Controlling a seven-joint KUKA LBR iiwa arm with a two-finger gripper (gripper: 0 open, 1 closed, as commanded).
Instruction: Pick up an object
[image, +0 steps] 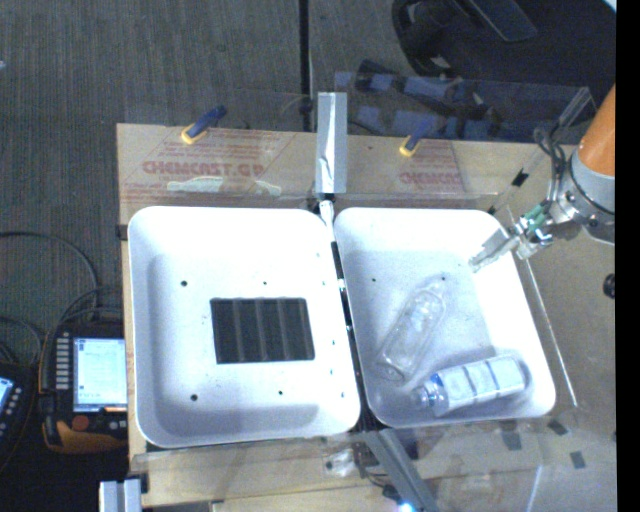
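Taking the right-hand shallow white plastic bin (350, 300) as the landmark, the scene reads from its far left: a handheld pendant with a lit screen (95, 372) lies off the tabletop (140, 160), well to the left of that bin. Between the pendant and the landmark bin sits the left-hand shallow white bin (160, 250), touching the landmark along their shared edge, and on its floor lies a dark rectangular ribbed panel (262, 329). Inside the landmark bin lie two candidates for the pick: a clear empty plastic bottle (411, 329) lies tilted near its middle, and a second clear bottle with a white label and blue cap (478, 385) lies on its side near the bin's near right corner, close to the first but seemingly apart from it. Above the landmark bin's far right corner hangs the arm's claw (500, 247), pointing down and leftward into the bin, well clear of both bottles. Whether it is apart or together I cannot tell at this size; nothing is visibly held. By my judgement the pick is not yet begun: the descent, the closing and the lift all remain.
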